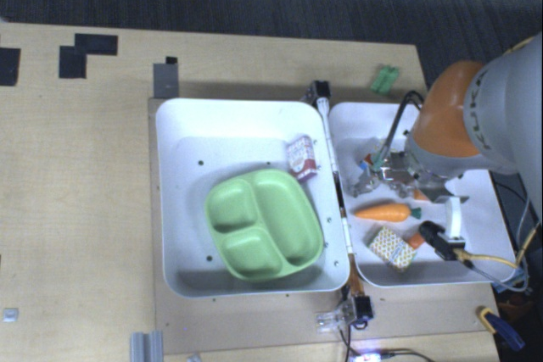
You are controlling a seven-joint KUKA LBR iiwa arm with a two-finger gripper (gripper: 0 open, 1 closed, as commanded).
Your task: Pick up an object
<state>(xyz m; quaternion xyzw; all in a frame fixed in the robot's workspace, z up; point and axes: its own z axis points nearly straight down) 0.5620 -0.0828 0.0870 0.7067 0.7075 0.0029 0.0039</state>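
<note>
So there's one green three-compartment plastic tray and one small crinkled wrapper in the left white bin; one orange toy carrot and one patterned packet in the right white bin. Gripper sits just above the carrot, too cluttered to tell its state
</note>
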